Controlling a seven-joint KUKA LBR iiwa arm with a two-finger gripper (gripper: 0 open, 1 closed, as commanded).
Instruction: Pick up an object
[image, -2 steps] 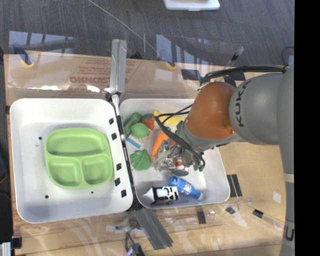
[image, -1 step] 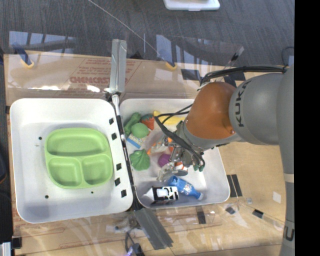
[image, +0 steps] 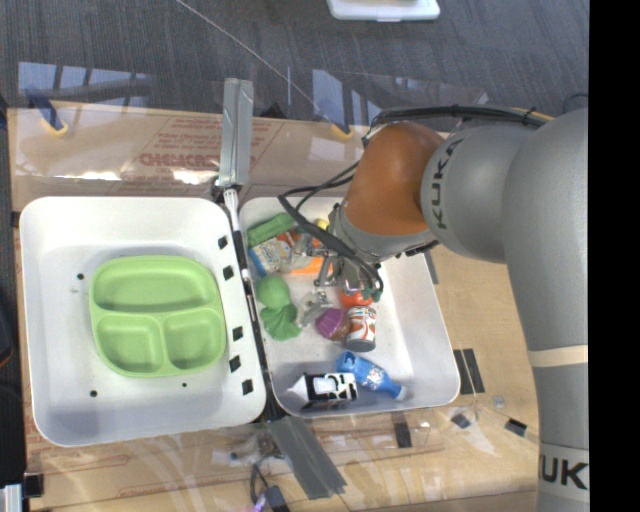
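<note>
The gripper (image: 335, 292) hangs low in the right bin (image: 425, 330) among crowded toys; I cannot tell its grip. It may catch two objects or slip, perhaps near the purple piece (image: 330, 322). The left bin (image: 50, 300) holds a green tray (image: 155, 315).
</note>
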